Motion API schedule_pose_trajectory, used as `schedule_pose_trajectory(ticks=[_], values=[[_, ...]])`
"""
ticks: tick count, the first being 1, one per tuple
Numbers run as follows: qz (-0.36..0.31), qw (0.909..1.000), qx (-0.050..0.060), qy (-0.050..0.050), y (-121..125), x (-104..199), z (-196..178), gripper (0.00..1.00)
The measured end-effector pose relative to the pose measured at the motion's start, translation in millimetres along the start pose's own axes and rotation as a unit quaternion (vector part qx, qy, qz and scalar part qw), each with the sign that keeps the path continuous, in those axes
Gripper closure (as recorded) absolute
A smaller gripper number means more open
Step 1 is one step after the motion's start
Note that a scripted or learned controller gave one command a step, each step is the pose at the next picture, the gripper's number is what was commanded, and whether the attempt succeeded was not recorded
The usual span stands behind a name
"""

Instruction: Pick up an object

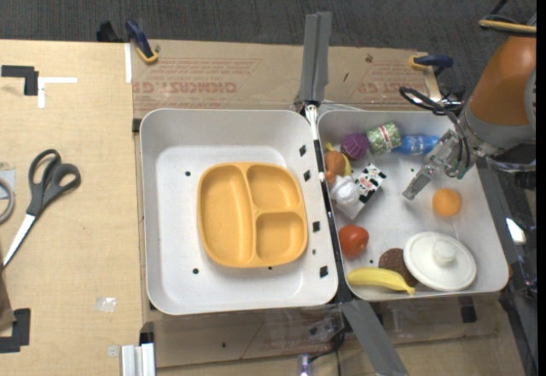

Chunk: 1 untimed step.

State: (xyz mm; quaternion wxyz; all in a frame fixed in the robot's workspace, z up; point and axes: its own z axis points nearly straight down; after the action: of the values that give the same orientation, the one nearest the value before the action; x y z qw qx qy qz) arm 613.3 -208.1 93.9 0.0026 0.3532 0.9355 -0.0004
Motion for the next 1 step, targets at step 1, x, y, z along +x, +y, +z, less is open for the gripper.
schedule_pose_trajectory(ticks=[1], values=[[0.063, 0.998, 0.007, 0.007, 63.2, 32.8, 3.8, 0.0]])
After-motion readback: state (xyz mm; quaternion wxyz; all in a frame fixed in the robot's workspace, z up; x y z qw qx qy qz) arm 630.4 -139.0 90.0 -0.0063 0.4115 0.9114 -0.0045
